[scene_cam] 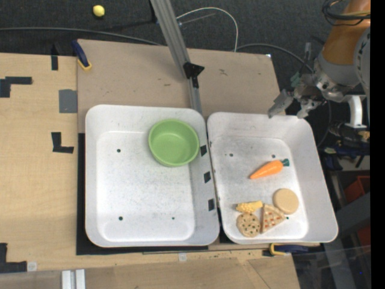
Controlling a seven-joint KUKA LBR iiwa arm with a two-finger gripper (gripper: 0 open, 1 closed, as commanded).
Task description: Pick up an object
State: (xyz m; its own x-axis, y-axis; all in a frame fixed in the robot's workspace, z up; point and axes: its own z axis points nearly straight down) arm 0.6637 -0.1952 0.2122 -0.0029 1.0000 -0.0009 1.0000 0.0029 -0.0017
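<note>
The right bin [313,161] holds an orange toy carrot [267,169] near its middle. Toward its front lie a round tan biscuit [286,200], a small yellow corn piece [249,207], a round cookie [248,224] and a pizza slice [272,217]. A green bowl [174,142] sits at the back right of the left bin [102,179]. My gripper [290,105] hangs over the back right rim of the right bin, apart from every object, its two fingers [278,108] spread open with nothing between them.
A slanted metal pole [174,38] rises from a clamp at the back between the bins. Cables loop across the bench behind the bins. A small yellow ball [98,10] lies on the dark floor at the far back left.
</note>
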